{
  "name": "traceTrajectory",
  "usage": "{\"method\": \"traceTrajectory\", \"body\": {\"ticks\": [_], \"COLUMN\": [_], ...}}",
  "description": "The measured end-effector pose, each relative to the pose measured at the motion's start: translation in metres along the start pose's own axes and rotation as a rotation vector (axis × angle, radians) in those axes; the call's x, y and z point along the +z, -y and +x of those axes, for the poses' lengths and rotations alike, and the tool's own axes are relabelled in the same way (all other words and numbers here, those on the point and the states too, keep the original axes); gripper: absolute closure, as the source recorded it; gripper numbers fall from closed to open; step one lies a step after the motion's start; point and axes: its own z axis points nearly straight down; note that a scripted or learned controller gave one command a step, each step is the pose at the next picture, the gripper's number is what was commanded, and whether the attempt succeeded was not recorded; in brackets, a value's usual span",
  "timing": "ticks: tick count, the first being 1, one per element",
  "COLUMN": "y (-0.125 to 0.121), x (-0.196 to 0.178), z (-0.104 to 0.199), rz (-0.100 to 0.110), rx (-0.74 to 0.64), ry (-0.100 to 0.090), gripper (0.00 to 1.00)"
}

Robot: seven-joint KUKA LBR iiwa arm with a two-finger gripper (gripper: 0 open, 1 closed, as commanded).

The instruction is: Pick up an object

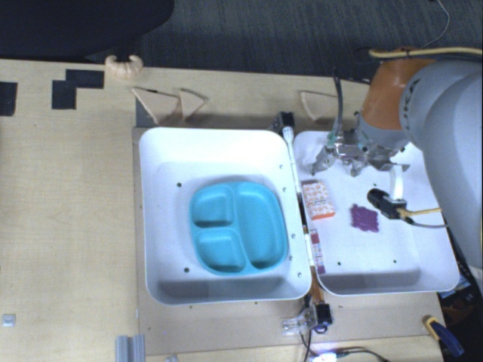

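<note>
A small box (318, 200), pale with an orange and red print, lay flat in the right bin (377, 266), close to that bin's left wall. To its right, apart from it, sat a purple scrap (364, 218), soft-looking and ragged at the edges. A narrow packet (315, 249) lay nearer, along the same left wall; its print was too small to read.

The claw (341, 155) hung over the far part of the right bin, beyond the box and a little to its right. It was all bare metal. Whether it was open or closed could not be told, and nothing could be seen in its grasp. The arm (445, 119), smooth grey with an orange band, came in from the right and was cut off by the frame; it covered the bin's far right corner.

Both bins were shallow white plastic with rounded corners, set touching side by side. The left bin (162, 202) held a glossy blue plate (239, 227), rounded and split into three sections.

The bins sat on a pale wooden bench (68, 225) with black square marks (64, 89) towards its far left. Past the bench's far edge lay dark grey ribbed carpet (302, 13), and a large dark rounded shape (75, 6) at the far left could not be made out.
</note>
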Motion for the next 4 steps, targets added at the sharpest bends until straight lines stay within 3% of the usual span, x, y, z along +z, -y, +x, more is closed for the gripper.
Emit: {"method": "traceTrajectory", "body": {"ticks": [1,2,3,4], "y": [0.000,0.004,0.018,0.020], "x": [-0.010,-0.035,-0.032,-0.101], "z": [0.000,-0.030,-0.091,-0.021], "rz": [0.000,0.006,0.006,0.004], "rx": [-0.003,0.001,0.002,-0.002], "ry": [0.001,0.000,0.001,-0.001], "gripper": [1.00,1.00,1.00,1.00]}}
